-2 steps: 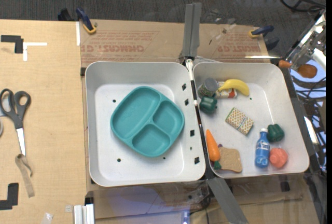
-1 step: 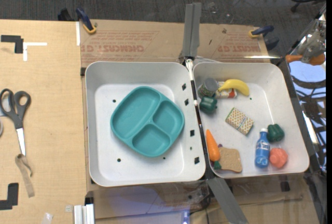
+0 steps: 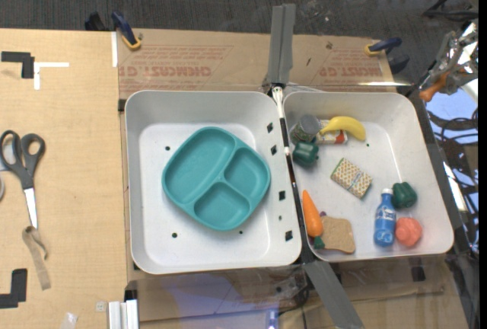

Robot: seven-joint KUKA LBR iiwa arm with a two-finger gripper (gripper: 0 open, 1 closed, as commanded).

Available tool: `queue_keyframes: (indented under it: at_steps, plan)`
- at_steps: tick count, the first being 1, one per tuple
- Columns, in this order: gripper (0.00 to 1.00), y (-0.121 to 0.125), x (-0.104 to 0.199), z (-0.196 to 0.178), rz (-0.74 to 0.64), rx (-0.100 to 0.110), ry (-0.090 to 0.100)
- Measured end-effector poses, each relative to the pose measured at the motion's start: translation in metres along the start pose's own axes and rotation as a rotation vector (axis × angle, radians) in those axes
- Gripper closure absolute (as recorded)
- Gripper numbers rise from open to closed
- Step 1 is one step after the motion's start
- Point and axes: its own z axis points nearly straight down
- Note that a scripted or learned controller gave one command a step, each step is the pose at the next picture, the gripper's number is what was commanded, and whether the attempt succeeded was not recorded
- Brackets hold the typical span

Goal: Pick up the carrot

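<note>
The carrot (image 3: 310, 214) is orange with a green end toward the front. It lies in the right bin (image 3: 426, 160) against the left wall, near the front corner, with a slice of toy bread (image 3: 339, 234) touching its green end. A silvery end of the arm with an orange bit, the gripper (image 3: 455, 59), hangs at the upper right edge of the view. That is outside the bin's back right corner and far from the carrot.
The right bin also holds a banana (image 3: 344, 125), a grey can (image 3: 307, 126), a dark green toy (image 3: 305, 154), a patterned box (image 3: 351, 177), a blue bottle (image 3: 385, 219), a green vegetable (image 3: 403, 194) and an orange-red ball (image 3: 409, 231). A teal divided plate (image 3: 217, 179) lies in the left bin. Scissors (image 3: 23, 167) rest at far left.
</note>
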Motion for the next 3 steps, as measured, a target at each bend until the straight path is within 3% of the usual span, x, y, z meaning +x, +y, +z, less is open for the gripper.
queue_keyframes:
  at_steps: [1,2,3]
  plan:
    - [1.00,-0.004,-0.009,0.010,-0.300,-0.001,0.000]
    - [1.00,-0.007,-0.016,-0.004,-0.761,-0.001,-0.002]
    - [1.00,-0.007,-0.016,0.016,-1.089,-0.005,-0.001]
